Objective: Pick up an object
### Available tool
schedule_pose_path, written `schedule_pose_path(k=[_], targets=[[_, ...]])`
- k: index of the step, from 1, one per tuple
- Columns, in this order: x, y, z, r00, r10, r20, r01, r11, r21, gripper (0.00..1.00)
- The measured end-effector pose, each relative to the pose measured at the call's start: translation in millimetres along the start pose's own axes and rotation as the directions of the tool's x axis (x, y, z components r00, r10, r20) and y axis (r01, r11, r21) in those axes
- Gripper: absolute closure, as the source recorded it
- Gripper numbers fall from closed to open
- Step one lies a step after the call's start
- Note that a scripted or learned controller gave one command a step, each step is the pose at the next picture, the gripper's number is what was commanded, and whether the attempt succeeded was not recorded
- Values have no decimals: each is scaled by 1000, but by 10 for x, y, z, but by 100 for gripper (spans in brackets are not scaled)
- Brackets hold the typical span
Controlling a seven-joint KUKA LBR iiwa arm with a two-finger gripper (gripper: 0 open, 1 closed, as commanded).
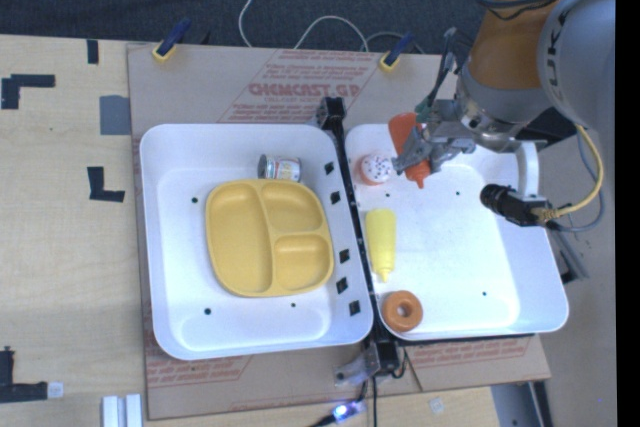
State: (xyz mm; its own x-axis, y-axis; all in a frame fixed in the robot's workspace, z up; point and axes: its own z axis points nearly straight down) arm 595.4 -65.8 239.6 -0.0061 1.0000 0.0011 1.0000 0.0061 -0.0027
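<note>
Two white bins are carried on the counter. In the right bin the hand is seen over an orange object, beside a pink-spotted ball; its opening cannot be told. A glancing grip could knock either piece aside.

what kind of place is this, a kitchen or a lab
Most likely a robot test lab, not a kitchen. Two white bins sit clamped on a board, holding toy-like items such as a yellow divided plate and a doughnut, with a robot arm reaching in.
</note>
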Motion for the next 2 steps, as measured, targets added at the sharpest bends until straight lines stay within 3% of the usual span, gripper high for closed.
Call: schedule_pose_path(k=[2], targets=[[1110, 145, 111, 1000, -1, 0, 1, 1000, -2, 100]])
